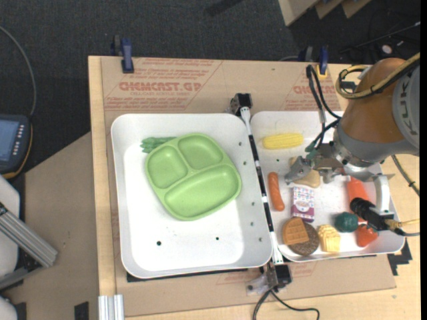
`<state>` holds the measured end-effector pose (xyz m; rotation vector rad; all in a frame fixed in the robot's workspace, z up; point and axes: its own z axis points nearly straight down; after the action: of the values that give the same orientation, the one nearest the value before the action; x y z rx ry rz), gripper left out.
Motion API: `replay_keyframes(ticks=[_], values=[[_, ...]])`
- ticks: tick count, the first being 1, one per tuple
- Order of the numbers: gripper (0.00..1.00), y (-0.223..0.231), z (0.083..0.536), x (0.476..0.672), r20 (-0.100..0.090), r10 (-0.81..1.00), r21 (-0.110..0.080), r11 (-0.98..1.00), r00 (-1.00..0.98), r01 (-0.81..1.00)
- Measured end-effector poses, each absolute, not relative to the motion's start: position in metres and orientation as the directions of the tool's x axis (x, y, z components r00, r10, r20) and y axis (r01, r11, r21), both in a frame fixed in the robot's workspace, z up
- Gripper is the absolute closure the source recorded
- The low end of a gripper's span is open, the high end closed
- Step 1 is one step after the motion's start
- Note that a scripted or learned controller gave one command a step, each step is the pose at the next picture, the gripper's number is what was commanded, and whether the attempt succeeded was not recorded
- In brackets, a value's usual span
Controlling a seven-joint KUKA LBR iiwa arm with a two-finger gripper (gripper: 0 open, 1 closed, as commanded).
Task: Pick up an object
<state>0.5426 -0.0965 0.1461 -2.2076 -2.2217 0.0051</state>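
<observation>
Overhead, the camera view shows two shallow white bins side by side on the bench. One green divided plate (193, 175) with three compartments lies alone in the left bin (133, 199), tilted at a diagonal. The right bin (280, 122) holds the small things: one corn cob (283, 140) near its far edge, one hot dog (276, 190) along its left wall, one purple-and-white packet (303, 201) beside that, one round brown cookie (299, 235) at the near edge, one pale yellow piece (328, 239) just right of it, one carrot (357, 191), one dark green piece (347, 221) and one red piece (365, 235) near the right wall. The gripper (308, 170) hangs low over the right bin's middle, just above a tan wedge (309, 179); how far it is open cannot be made out, nor whether it grips the wedge.
</observation>
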Motion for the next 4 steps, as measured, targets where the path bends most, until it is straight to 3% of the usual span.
replay_keyframes(ticks=[1, 2, 3, 4], values=[[0.00, -0.154, 0.082, 0.581, -0.002, 1.000, 0.004, -0.002, 0.002, 1.000], [0.00, -0.116, 0.085, 0.659, -0.009, 1.000, -0.035, 0.012, -0.013, 0.999], [0.00, -0.096, 0.087, 0.560, 0.001, 1.000, 0.002, -0.003, 0.003, 1.000], [1.00, -0.097, 0.098, 0.564, -0.004, 1.000, 0.011, -0.003, 0.003, 1.000]])
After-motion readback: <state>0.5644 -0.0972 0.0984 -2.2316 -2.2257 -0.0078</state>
